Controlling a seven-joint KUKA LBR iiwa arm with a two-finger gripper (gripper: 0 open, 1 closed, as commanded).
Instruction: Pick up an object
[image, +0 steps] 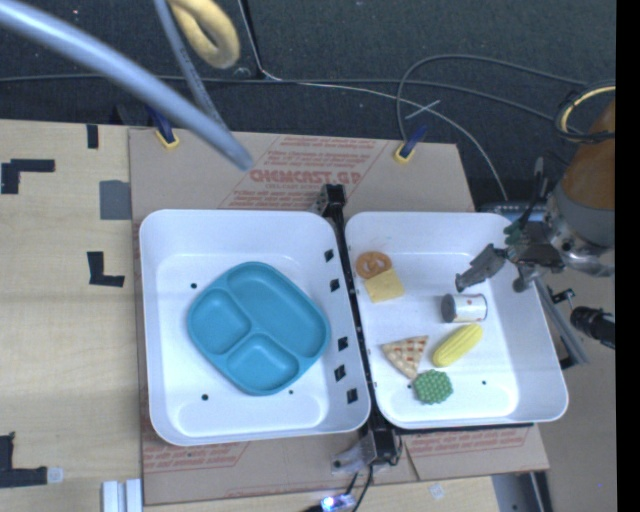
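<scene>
Wooden tabletop (60, 330) with a cardboard sheet (300, 170) under two white bins set side by side; cables run across the dark floor at the far side.

Left bin (160, 250): one blue divided plate (258, 327), lying flat near the bin's middle.

Right bin (530, 390): six items. A pretzel (373, 264) lies at the far left, with a yellow cheese block (384, 287) touching it on its near side. A small silver can (465, 307) lies on its side in the middle, long axis left to right, its dark end facing left. Just near of it a corn cob (455, 345) lies aslant, long axis running from near left to far right. A pizza slice (406, 354) sits left of the cob, its tip pointing near and right. A green broccoli piece (433, 386) lies just near of slice and cob.

Arm: enters from the right over the right bin's far right corner, grey body with an orange part (592, 170) above. The jaws (496, 268) stand spread, one dark finger (478, 268) reaching left and down to just above the can, the other at the right. Nothing sits between them. Whether the left finger touches the can cannot be told.
</scene>
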